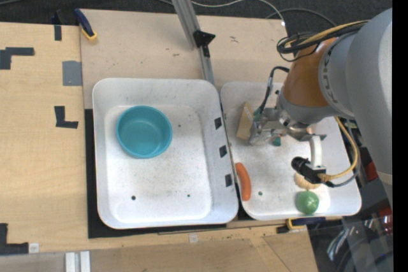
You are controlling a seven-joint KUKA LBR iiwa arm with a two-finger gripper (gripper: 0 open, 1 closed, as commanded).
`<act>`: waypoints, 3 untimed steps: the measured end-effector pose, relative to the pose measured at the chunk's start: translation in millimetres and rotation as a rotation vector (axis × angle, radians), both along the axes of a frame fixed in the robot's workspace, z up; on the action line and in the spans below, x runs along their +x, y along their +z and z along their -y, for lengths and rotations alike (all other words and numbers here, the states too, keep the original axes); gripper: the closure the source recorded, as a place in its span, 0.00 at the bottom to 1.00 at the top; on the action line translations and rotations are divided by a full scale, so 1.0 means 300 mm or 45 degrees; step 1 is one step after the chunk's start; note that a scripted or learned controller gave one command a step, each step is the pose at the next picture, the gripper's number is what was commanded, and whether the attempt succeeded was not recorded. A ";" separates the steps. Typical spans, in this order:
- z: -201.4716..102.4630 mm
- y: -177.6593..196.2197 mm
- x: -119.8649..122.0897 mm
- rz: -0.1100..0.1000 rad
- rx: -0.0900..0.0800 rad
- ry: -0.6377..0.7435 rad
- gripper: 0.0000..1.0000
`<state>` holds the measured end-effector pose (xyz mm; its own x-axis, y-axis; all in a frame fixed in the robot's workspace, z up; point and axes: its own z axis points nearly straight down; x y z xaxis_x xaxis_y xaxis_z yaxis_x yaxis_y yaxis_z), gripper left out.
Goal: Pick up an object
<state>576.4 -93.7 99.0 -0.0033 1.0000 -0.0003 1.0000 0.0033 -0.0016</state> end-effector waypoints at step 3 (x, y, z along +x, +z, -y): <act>0.022 0.482 0.033 0.005 0.000 -0.002 1.00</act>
<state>586.4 -100.3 243.5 -0.0014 1.0000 -0.0002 1.0000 0.0014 0.0025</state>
